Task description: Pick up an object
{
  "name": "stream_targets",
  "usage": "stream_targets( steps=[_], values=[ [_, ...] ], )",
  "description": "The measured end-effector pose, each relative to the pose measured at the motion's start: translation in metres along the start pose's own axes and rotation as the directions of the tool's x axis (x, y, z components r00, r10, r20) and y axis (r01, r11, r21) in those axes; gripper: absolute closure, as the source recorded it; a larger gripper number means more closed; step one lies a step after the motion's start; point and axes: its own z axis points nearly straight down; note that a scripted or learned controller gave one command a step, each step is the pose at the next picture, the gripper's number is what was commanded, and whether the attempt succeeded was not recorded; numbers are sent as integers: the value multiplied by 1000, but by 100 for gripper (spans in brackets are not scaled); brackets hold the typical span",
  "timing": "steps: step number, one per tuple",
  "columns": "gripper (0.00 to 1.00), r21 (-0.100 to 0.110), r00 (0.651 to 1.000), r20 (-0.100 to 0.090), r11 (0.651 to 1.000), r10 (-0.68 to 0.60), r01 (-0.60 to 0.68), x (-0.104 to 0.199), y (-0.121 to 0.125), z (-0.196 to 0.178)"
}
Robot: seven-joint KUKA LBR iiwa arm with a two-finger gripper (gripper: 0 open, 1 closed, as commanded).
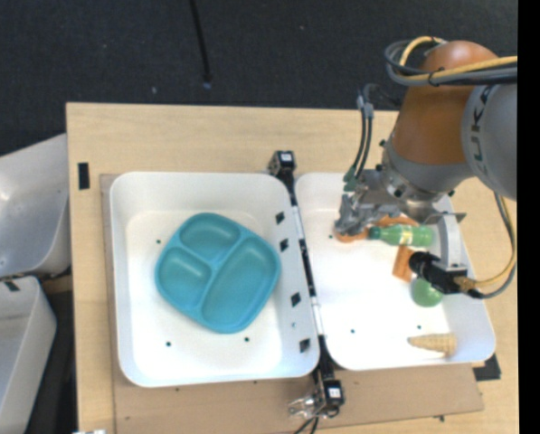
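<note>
Right now your gripper (pixel 353 217) sits low in the right bin (pixel 378 342), over a small orange piece (pixel 346 236) beside a green bottle (pixel 402 235); you can't tell its state from this angle. You're at the grasp step, so next comes a straight lift, then a check for anything caught. Further out lie an orange block (pixel 402 263), a green ball (pixel 425 292) and a cone (pixel 433 343). Your left bin (pixel 134 342) holds a blue tray (pixel 217 272).
</note>
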Motion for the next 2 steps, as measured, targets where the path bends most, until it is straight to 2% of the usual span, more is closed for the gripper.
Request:
stream_targets(
  steps=[1, 2],
  values=[
    [100, -1, 1000, -1, 1000, -1, 1, 39, -19, -3],
    [100, 1, 1000, -1, 1000, -1, 1, 88, -50, 11]
  ],
)
